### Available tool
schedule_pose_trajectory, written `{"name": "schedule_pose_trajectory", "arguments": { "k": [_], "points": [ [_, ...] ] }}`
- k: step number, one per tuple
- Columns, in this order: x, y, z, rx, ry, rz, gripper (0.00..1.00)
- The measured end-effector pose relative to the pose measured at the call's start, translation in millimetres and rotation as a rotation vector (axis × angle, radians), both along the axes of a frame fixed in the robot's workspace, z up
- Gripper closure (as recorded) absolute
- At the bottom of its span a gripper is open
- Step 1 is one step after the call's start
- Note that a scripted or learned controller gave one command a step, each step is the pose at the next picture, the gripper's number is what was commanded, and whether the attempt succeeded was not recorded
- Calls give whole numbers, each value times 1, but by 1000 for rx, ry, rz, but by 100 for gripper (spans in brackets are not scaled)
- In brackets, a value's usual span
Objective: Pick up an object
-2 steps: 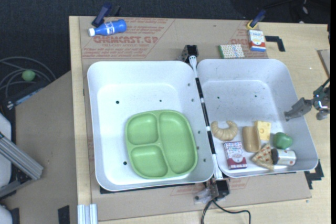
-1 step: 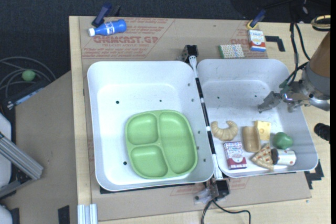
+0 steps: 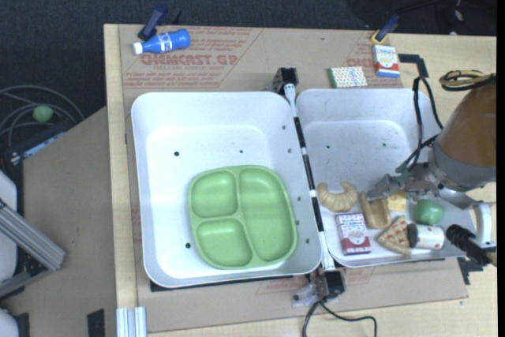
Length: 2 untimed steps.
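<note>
Camera view: arm (image 3: 473, 138) reaches over the right bin (image 3: 355, 130), end effector (image 3: 406, 189) low among a pile at the bin's near edge; its grip cannot be made out. Pile: croissant (image 3: 338, 196), red carton (image 3: 353, 233), pizza slice (image 3: 397, 235), green ball (image 3: 430, 211). Left bin (image 3: 205, 122) holds a green divided plate (image 3: 241, 215).

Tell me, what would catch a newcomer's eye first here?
Probably the green divided plate, lying alone in the left bin. Next, the clutter of toy food in the right bin's near corner: a croissant, a small red box and a pizza slice. The grey arm's gripper hangs over that pile.
</note>
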<state>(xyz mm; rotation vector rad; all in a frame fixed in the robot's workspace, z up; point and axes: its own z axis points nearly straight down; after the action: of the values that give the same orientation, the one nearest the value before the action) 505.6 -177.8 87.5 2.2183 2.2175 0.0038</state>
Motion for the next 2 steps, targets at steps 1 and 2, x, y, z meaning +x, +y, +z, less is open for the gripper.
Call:
{"name": "schedule_pose_trajectory", "arguments": {
  "k": [1,2],
  "points": [
    [3,1,14,2,-8,1,100],
    [-26,25,76,1,3,1,100]
  ]
}}
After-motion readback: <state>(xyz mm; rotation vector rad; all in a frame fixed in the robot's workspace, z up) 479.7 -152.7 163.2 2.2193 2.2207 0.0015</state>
